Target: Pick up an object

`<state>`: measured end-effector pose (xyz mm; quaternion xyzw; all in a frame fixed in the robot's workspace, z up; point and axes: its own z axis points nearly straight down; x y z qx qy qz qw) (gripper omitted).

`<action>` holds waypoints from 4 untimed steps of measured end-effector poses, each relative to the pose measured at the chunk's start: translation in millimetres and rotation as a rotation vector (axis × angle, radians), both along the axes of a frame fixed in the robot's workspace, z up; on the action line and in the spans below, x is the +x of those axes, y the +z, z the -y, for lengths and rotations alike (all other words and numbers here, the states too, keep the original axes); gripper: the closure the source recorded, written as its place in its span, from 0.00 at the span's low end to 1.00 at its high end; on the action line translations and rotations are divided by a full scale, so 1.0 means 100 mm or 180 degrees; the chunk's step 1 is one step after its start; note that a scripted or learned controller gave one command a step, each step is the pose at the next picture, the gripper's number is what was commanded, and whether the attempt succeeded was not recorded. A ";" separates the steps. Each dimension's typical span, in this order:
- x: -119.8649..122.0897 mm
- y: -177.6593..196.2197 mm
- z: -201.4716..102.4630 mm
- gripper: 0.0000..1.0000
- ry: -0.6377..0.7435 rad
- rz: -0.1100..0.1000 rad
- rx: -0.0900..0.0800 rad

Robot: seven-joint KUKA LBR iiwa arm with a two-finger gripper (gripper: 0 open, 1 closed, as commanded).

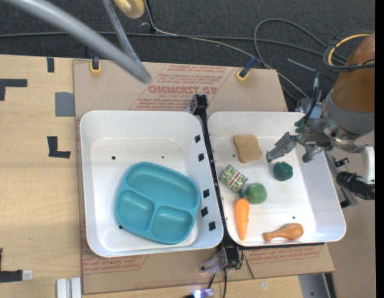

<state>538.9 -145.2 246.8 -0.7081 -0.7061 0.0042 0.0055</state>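
Hovering over the upper right part of the right bin (316,225), your gripper (295,149) has its two fingers spread apart with nothing between them, so the pick is not yet made. The dark green object (282,170) lies on the bin floor just below the fingers and looks the likeliest target. You also have a tan sponge-like piece (247,148) to the left, a small patterned packet (232,178), a lighter green ball (256,193), a carrot (242,218) and a tan gourd-shaped toy (283,233) nearer the front. The left bin (92,166) carries a blue divided tray (157,202). Lowering, closing and lifting all remain.
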 end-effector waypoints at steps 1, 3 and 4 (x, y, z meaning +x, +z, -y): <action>0.02 0.07 0.00 0.00 0.0012 0.0039 -0.0007; 0.09 -1.00 0.16 0.00 0.0009 0.0023 -0.0005; 0.08 -1.47 0.07 0.00 0.0011 0.0027 -0.0005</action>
